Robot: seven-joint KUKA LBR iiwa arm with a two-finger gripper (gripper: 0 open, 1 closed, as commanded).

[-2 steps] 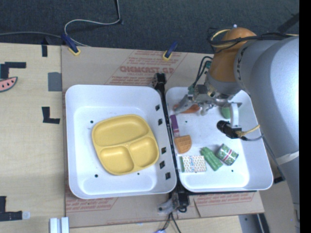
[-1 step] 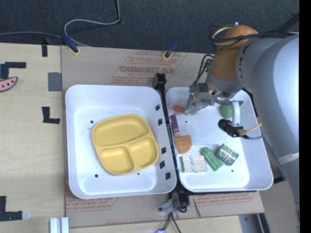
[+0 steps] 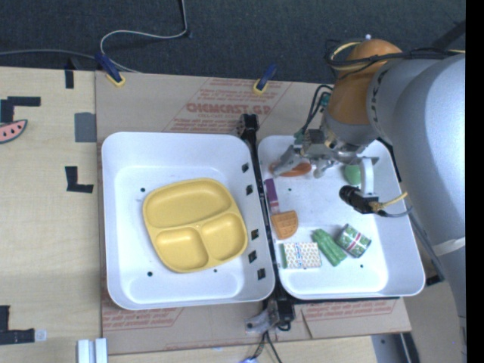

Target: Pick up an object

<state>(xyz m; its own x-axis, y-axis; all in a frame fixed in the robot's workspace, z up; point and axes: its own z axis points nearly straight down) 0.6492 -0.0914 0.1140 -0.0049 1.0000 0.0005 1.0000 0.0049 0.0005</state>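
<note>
My gripper hangs over the back left part of the right bin, its two fingers spread apart. A small orange-brown piece lies in the gap below them; I cannot tell if it is touched. Further forward in the same bin lie a purple stick, a tan wedge, a white dotted packet, a green cylinder and a small green can. A pale green item sits partly under the wrist.
The left bin holds a yellow divided plate. The black divider runs between the bins. The grey arm covers the right bin's back right side, with a black cable hanging off it.
</note>
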